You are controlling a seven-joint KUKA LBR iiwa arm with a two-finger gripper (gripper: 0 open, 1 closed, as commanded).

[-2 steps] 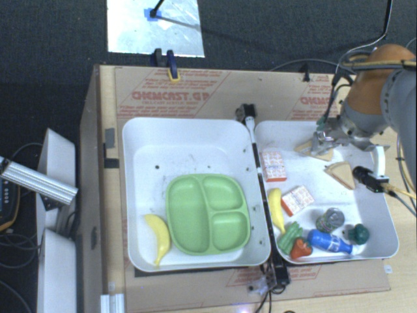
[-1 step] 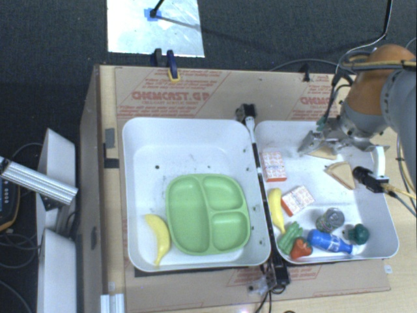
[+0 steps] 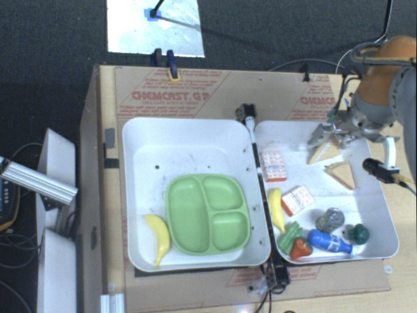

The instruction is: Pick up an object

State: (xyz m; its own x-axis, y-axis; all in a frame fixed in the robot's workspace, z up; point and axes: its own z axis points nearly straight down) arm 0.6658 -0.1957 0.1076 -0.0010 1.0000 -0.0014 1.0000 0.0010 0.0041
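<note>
Here, the grey arm's gripper (image 3: 330, 135) is hovering over the right white bin (image 3: 386, 222), its metal fingers spread wide just above a tan wedge-shaped block (image 3: 321, 151). A second tan wedge (image 3: 341, 174) is lying nearby, apart from it.

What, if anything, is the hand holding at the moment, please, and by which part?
It cannot be told: the hand sits over a tan wedge at the right bin's back.
</note>
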